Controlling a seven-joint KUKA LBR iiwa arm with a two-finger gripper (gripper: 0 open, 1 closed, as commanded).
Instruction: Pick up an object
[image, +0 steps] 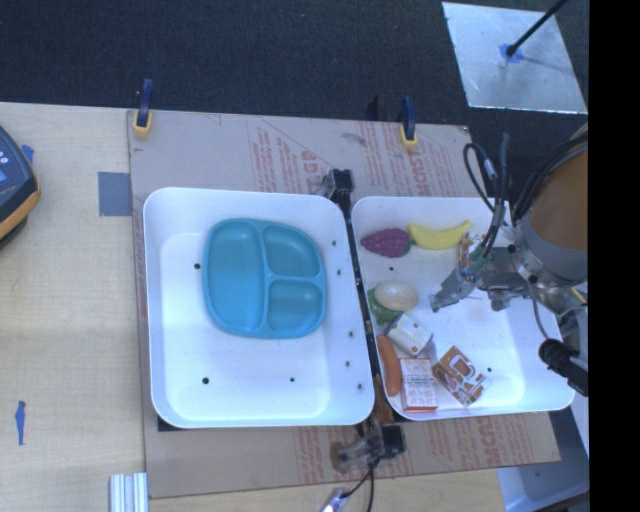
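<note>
Nothing had yet been lifted: the gripper (452, 291) hung with fingers apart and empty over the right bin (530, 400), right of centre frame, near the onion (396, 296), every object resting inside.

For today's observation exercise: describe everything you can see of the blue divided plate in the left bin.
The blue divided plate is light blue and looks like smooth plastic, a rounded rectangle with raised ridges splitting it into three compartments: one large on the camera's left, two smaller on the right. It lies flat, right side up, in the upper middle of the left bin, resting on the bin's white floor. Nothing sits in it, and it stays clear of the bin's walls.
</note>
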